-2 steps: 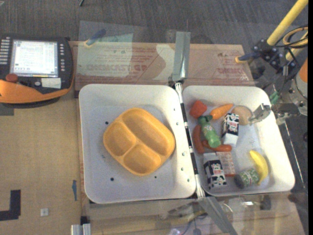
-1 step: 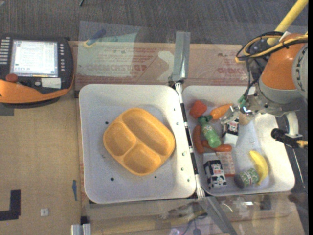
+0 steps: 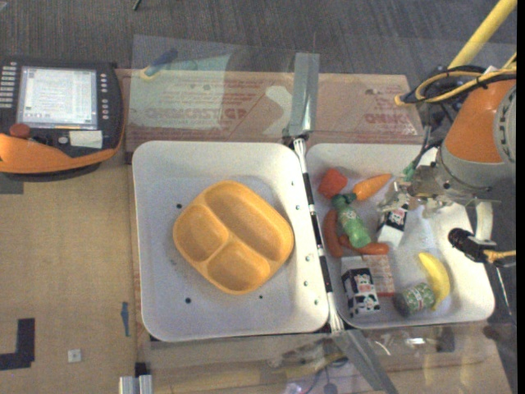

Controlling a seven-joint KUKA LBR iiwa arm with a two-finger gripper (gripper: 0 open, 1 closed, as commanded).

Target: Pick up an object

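Two white bins sit side by side on the desk: the left bin [image 3: 156, 245] holds one yellow three-compartment tray [image 3: 233, 235], and the right bin [image 3: 476, 302] holds the rest. In it lie one carrot [image 3: 372, 186], one red pepper [image 3: 332, 182], one green bottle [image 3: 351, 222] across a sausage [image 3: 335, 238], one banana [image 3: 435, 275], one green can [image 3: 417, 298] and two small cartons [image 3: 362, 290]. The gripper [image 3: 410, 194] hangs over the upper carton [image 3: 396, 222]; whether it is open or closed cannot be told.
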